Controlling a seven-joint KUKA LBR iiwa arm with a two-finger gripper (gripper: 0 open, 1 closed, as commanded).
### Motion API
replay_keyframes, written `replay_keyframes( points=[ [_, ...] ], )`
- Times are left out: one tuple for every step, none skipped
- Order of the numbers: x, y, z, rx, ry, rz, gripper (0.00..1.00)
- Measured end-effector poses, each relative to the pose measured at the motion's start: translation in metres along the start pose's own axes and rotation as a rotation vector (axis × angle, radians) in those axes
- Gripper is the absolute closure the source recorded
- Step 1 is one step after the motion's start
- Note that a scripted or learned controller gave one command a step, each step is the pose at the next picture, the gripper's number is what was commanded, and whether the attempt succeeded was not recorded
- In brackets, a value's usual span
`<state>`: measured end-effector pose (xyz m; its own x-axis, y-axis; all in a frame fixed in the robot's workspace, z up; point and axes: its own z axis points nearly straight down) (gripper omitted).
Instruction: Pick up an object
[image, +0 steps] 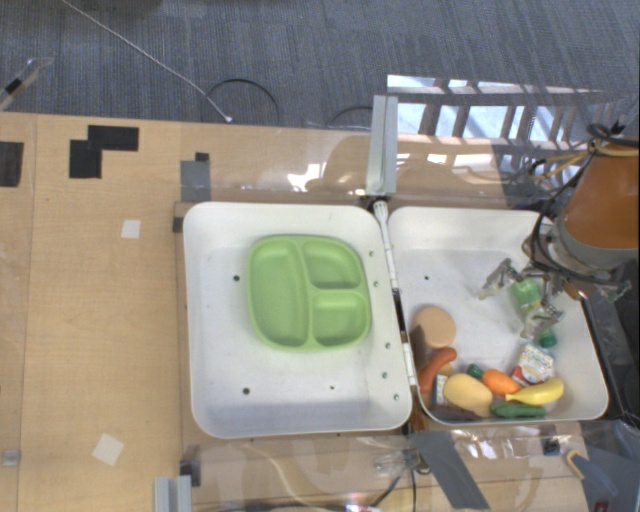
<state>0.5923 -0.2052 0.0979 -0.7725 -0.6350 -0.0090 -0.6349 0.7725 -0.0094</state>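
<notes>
At the near edge of the right bin (470, 250) lies a huddle of toy food: a yellow banana (537, 392) at the front right corner, a green pepper (518, 409) just before it, a carrot (496, 380) beside a yellow lemon-like piece (467, 392), and a red sausage (436, 366) leaning toward the divider. A small white packet (536, 362) sits just behind the banana. A little farther back, a tan round piece (434, 325) rests near the bin's left wall.

Beyond these, toward the right side of the same bin, the hand (522, 292) hangs with its metal fingers (497, 279) spread to either side of a small green object (526, 292). The green object sits between the fingers, gripped there, and whether it still touches the bin floor cannot be told. Above it the arm's orange band (604, 200) and grey wrist enter from the right.

The left bin (215, 350) carries a green divided plate (306, 292) lying flat near its middle, well apart from the toys.

Both bins rest on the pale wooden worktop (90, 330), which bears black square marks (100, 148) at its far left. A thin cable (150, 58) crosses the dark carpet farthest back.
</notes>
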Motion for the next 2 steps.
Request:
replay_keyframes(
  points=[
    [-0.0069,0.0055,0.0085,-0.001,0.001,-0.074,0.0],
    [-0.0089,0.0076,0.0084,0.001,0.0,-0.107,0.0]
  ],
)
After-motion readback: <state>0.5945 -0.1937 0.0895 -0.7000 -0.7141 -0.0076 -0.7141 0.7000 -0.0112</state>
